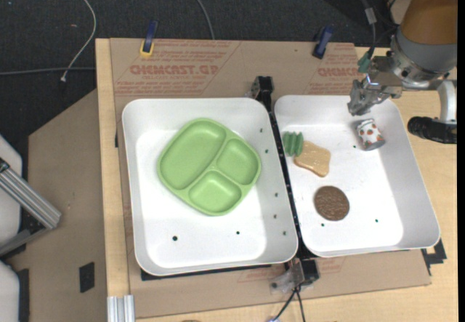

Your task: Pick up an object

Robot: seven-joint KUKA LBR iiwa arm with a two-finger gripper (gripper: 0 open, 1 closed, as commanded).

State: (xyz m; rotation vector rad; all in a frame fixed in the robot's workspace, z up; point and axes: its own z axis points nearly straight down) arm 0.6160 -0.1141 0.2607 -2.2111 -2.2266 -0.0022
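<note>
Red-speckled white object (370, 134) is left lying just below the claw (361, 104), probably targeted; claw spread cannot be told, nothing seen held.

right bin (407, 190): your open floor is front and right | blockers: green piece (293, 143), tan piece (313, 159), brown disc (332, 203), small cup (370, 134) | left bin (145, 168): green tray (209, 166) fills centre

I see even, bright overhead light. The two white bins (211, 255) glare almost to washout, with soft, short shadows under their rims. The dark floor past the bench's (73, 168) far edge stays dim. Focus is slightly soft throughout, grainy.
</note>
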